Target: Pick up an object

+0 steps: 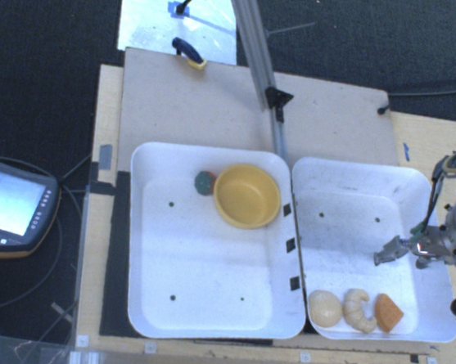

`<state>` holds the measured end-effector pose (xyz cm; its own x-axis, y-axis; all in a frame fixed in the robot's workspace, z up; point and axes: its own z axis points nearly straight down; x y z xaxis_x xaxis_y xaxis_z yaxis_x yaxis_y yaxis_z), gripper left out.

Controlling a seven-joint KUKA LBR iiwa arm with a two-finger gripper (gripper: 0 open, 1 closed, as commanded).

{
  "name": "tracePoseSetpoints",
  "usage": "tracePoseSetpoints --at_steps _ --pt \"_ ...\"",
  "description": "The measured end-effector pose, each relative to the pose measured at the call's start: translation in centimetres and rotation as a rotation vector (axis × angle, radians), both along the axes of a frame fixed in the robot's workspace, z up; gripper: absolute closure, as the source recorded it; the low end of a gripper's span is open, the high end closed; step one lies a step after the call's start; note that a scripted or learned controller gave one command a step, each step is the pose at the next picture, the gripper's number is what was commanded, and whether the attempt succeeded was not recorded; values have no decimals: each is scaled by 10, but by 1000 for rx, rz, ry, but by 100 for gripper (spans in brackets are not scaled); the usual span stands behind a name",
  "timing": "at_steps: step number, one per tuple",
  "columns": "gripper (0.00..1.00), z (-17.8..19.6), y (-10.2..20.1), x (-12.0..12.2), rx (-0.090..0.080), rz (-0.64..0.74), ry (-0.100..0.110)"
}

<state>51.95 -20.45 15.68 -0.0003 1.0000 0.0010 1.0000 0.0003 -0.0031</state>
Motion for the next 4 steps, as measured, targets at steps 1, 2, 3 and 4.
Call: tracePoseSetpoints --at_steps 1,2,3,4 --pt "0 -51 -2 9 0 0 -1" --pt "100 -39 -3 10 -2 0 -5" --pt "100 22 -2 5 -2 0 -8" --pt "100 65 0 2 -2 1 -8"
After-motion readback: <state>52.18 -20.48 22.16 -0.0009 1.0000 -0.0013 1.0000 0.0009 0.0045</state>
